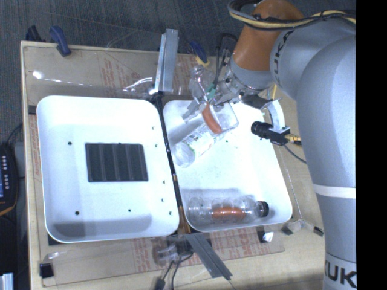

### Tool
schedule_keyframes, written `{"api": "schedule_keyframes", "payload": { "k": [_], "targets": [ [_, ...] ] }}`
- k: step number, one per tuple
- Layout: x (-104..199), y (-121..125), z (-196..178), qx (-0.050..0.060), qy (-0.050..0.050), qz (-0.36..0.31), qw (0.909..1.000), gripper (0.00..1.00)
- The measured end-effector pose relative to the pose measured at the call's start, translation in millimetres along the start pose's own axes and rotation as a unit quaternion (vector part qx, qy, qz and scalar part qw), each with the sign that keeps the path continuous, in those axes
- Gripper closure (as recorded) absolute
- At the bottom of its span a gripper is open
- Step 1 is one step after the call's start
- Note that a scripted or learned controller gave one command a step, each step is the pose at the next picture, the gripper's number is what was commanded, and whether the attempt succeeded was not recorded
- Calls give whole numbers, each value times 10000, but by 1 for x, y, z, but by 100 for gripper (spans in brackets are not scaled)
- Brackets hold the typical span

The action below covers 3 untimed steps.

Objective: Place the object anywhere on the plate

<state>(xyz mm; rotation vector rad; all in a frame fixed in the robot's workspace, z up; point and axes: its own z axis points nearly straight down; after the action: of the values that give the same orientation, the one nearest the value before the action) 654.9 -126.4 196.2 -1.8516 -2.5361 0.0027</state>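
Bright even overhead light; white bins (97, 110) glare, edges slightly soft.

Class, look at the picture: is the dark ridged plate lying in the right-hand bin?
No. The plate lies in the left bin, while the right bin holds a clear bottle.

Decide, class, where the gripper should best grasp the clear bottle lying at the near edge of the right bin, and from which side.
Probably across the middle of the clear bottle, coming straight down. It lies on its side along the right bin wall, dark cap pointing right, so fingers should straddle its round body.
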Motion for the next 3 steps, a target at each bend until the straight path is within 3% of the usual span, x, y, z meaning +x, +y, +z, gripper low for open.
{"api": "schedule_keyframes", "payload": {
  "k": [1, 2, 3],
  "targets": [
    [71, -32, 5, 17, 11, -1379, 9904, 100],
    [133, -42, 6, 15, 9, -1994, 9799, 100],
    [205, -25, 6, 29, 14, -3113, 9503, 100]
  ]
}}
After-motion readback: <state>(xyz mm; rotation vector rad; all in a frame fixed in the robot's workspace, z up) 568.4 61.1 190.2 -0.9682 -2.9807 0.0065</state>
